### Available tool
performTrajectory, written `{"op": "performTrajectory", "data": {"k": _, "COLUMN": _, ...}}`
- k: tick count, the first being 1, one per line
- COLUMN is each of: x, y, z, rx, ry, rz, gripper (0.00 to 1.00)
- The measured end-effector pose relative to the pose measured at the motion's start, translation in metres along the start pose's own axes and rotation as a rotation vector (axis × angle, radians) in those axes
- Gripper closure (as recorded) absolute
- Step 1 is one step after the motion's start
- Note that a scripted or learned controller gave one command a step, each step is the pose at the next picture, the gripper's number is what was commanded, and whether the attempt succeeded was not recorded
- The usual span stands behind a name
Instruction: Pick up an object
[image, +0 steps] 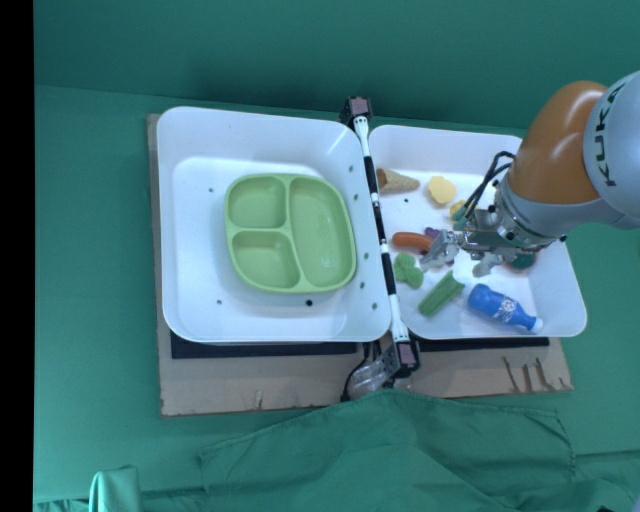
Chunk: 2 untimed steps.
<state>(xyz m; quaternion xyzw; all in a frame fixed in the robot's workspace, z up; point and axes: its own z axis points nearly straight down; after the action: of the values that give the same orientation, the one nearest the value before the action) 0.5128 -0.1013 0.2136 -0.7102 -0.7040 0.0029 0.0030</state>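
From the overhead camera the grey arm is in over the right bin (560, 318), its gripper (462, 251) low among the toy food, and honestly I cannot tell whether that claw is spread or pressed together, the metalwork is too tangled to read. Nearest it lie a glossy reddish sausage (412, 240), a knobbly green broccoli piece (406, 270) and a ridged green stick (440, 294); a smooth blue bottle (503, 308) rests toward the front edge. Farther back sit a tan wedge (398, 180) and a yellow lump (441, 189). The left bin (190, 140) carries a matte green divided plate (290, 233). I'd go for the sausage: drop straight down, straddle its narrow width, squeeze before lifting.
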Motion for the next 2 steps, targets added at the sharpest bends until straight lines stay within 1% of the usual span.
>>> {"op": "performTrajectory", "data": {"k": 1, "x": 0.046, "y": -0.005, "z": -0.07, "rx": -0.018, "ry": 0.0, "rz": -0.011, "gripper": 0.0}}
{"op": "performTrajectory", "data": {"k": 2, "x": 0.048, "y": -0.008, "z": -0.136, "rx": -0.02, "ry": -0.001, "rz": -0.007, "gripper": 0.0}}
